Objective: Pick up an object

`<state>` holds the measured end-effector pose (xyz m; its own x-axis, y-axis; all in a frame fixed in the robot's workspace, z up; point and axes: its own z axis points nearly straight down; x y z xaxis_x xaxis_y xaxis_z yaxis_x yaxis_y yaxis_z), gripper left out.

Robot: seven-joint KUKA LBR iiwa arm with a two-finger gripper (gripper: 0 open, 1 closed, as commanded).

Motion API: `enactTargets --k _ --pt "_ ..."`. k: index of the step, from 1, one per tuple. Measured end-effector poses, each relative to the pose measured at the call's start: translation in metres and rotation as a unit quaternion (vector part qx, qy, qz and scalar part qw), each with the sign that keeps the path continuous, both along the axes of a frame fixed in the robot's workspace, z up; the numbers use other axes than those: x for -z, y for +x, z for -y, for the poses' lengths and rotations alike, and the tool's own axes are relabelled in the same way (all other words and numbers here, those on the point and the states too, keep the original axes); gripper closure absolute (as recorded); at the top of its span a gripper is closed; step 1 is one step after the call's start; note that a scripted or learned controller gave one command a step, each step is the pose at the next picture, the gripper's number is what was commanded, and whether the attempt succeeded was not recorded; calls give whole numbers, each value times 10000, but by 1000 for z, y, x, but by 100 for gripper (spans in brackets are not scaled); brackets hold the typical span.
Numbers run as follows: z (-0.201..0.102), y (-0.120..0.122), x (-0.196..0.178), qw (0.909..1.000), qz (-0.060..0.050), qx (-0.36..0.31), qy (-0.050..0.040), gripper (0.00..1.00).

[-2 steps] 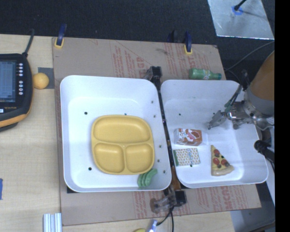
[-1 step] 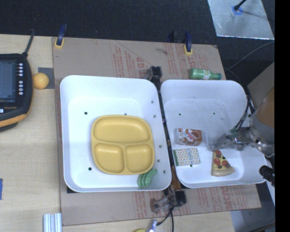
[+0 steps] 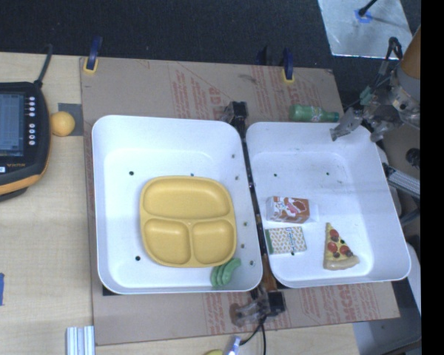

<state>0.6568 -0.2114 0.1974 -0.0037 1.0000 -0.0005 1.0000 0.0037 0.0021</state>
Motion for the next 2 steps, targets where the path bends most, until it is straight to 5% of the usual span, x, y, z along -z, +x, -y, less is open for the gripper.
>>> enactTargets --k 1,2 --pt "0 -65 66 10000 -33 -4 4 0" --pt "-60 -153 13 10000 -26 -8 4 0"
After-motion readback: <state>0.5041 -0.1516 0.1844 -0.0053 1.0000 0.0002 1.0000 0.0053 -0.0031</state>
